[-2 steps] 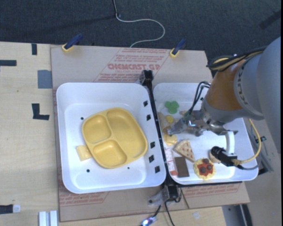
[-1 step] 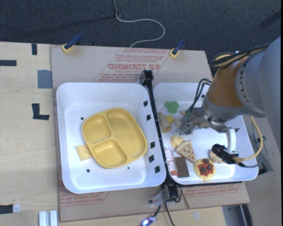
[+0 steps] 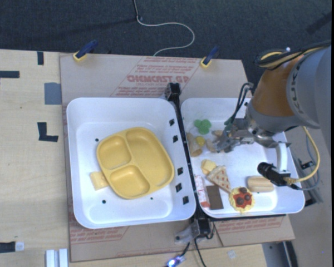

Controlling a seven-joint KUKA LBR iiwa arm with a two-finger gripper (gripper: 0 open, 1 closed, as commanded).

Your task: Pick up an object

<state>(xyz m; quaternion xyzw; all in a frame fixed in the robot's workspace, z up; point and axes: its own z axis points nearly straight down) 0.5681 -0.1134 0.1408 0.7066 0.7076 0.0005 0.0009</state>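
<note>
Camera view, arm: reaching in from the right of the frame, orange band high at right; the claw is low in the right bin, in its upper-left part
Claw state: cannot tell whether it is released or clenched; the tip is a dark blur among the toys
Task's thing: no single target is clear; nearest are a green piece just up-left of the claw and a tan piece beside the divider
Other candidates: a waffle wedge, a hot dog bun and a small pizza lower in the same bin
Left bin: a yellow divided plate at centre, a yellow block at its lower-left edge
Step in hand: I judge this the descent onto a toy; nothing looks lifted
Next move: settle over one piece, grip, rise straight
Edges: the divider wall sits close on the left; open floor lies toward the bin's right
Desk: bare wood at far left
</note>
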